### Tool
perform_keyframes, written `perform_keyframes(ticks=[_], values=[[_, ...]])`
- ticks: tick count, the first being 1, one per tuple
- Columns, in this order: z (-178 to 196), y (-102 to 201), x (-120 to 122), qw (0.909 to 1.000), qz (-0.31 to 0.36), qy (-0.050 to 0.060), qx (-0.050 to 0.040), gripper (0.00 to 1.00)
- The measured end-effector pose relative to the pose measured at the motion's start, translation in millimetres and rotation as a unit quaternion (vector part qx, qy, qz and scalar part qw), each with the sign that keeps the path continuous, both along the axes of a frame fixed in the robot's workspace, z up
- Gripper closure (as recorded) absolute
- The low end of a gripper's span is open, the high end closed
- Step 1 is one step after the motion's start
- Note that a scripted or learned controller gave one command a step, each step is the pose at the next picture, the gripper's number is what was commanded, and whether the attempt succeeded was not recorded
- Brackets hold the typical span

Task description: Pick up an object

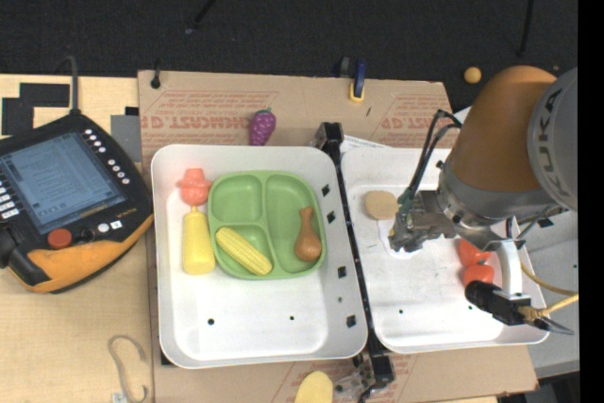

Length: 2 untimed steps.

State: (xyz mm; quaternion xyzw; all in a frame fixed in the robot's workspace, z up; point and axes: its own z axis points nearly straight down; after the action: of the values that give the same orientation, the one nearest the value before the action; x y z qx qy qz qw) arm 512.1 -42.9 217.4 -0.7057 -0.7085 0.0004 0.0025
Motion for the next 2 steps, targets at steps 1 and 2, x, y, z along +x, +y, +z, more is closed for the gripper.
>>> perform_keyframes(ticks=[1,2], values=[[-4,56,12,1.0,0.0,-0.001,-0.0004,1.0],[18,71,10,1.0,-0.002,-0.001,-0.001,1.0]])
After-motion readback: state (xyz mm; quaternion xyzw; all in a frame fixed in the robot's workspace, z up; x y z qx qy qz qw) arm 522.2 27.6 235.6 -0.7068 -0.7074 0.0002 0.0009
